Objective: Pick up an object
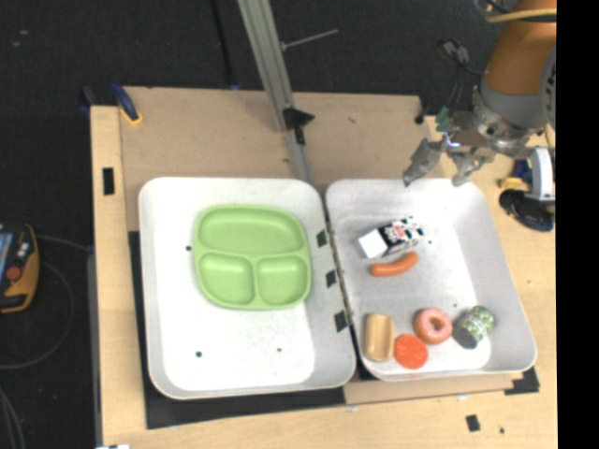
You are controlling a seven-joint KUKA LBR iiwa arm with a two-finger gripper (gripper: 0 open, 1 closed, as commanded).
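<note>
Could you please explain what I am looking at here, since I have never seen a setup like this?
One camera looks down at a slant on a wooden bench. The grey and orange robot arm reaches in from the right; its gripper hangs open above the right bin's far edge, holding nothing. That bin holds toy food: a small carton, a sausage, a bread roll, a tomato, a pink doughnut and a green ball. The left bin holds a green divided plate.

Pretty plain setup: a light wooden bench sits on a dark, near-black floor, a grey metal post slants up from behind, lighting flat and even.
</note>
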